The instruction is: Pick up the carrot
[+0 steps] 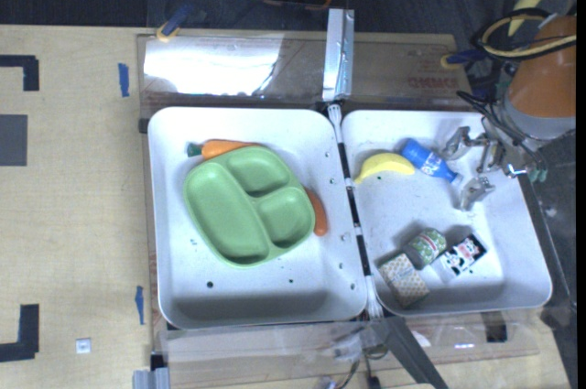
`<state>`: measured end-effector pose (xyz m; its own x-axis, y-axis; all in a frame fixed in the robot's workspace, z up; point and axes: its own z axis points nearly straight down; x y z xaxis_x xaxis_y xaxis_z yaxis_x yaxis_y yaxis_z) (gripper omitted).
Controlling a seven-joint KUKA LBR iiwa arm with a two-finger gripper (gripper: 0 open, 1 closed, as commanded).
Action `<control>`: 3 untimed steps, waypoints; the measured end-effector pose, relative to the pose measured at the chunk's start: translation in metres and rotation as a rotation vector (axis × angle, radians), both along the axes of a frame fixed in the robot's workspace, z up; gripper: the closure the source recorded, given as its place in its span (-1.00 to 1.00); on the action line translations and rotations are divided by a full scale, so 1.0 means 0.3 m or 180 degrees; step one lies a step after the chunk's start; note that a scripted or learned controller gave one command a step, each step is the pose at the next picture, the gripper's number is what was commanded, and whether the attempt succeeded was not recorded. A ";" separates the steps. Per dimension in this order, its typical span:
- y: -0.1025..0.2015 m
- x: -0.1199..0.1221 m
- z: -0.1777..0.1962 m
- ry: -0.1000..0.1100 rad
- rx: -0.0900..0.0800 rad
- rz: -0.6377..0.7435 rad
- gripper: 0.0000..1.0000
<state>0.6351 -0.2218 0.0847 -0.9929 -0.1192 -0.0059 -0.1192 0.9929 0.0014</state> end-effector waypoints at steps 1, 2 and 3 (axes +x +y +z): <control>0.000 0.108 0.001 0.0011 -0.0001 0.0872 -1.00; 0.003 0.061 0.035 0.0013 0.0002 0.1191 -1.00; -0.011 0.112 0.009 -0.0017 -0.0021 0.1554 -1.00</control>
